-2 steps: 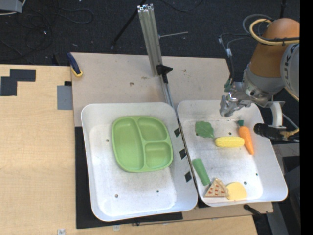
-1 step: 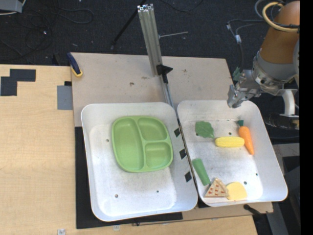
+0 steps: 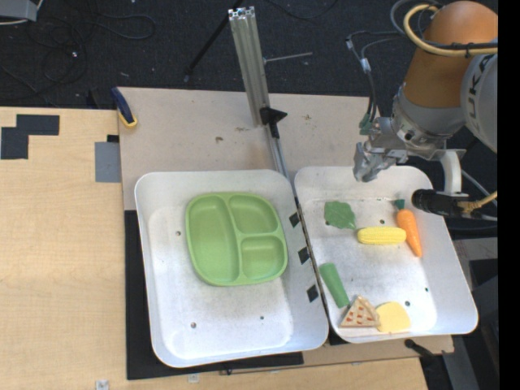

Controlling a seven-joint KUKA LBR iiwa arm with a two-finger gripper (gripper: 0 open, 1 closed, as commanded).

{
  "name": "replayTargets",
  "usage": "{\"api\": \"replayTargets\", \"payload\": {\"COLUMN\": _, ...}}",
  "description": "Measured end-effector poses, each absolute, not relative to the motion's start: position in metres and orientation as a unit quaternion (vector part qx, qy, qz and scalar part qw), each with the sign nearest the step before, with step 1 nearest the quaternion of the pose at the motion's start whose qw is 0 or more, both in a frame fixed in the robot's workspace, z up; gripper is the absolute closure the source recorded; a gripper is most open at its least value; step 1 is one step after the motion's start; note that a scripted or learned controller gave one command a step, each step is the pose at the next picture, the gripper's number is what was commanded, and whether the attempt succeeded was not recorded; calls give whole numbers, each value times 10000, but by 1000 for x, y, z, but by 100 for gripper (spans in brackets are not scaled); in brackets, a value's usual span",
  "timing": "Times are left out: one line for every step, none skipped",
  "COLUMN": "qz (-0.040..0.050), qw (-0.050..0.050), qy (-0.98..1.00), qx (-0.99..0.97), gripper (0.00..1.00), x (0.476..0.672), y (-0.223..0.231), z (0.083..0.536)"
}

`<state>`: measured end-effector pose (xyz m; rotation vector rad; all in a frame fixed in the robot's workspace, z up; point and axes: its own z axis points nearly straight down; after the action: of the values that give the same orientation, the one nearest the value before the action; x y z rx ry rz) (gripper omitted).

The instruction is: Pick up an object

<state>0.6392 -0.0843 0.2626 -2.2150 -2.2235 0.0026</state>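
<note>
1. The arm's two-finger gripper (image 3: 368,171) hangs over the far rim of the right-hand shallow white bin (image 3: 455,295). It is seen small and from above, so I cannot tell how it is set, and nothing shows in it.
2. Nearest below it lies a flat dark-green leaf-shaped toy (image 3: 340,214), near the bin's far left part. It looks thin and floppy, poor for a pinch.
3. Just beside that, towards the bin's middle, lies a yellow plastic corn cob (image 3: 381,236). I judge it the likeliest pick: light, stiff, hollow-looking, with a bumpy skin that should resist slipping. Its long axis runs left to right across the view, so closing across its middle, over the short width, would suit it.
4. Touching or nearly touching the cob's right end is an orange toy carrot (image 3: 411,231) with a green tip at the far end. It tapers towards the near side and might squirt out of a grip near the point.
5. Further towards the near side lie a green cylinder-like toy vegetable (image 3: 332,283), angled by the left wall, a triangular pizza-slice toy (image 3: 358,314), and a pale yellow wedge (image 3: 394,318) touching it.
6. The left white bin (image 3: 162,299) bears a light-green divided plastic plate (image 3: 236,239).
</note>
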Motion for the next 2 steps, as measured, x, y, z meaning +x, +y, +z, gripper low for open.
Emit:
{"api": "replayTargets", "payload": {"qz": 13, "qw": 20, "qy": -7085, "qx": -7057, "gripper": 100, "x": 632, "y": -40, "z": 247}}
{"api": "replayTargets", "payload": {"qz": 15, "qw": 27, "qy": -7087, "qx": -7055, "gripper": 100, "x": 616, "y": 7, "z": 231}}
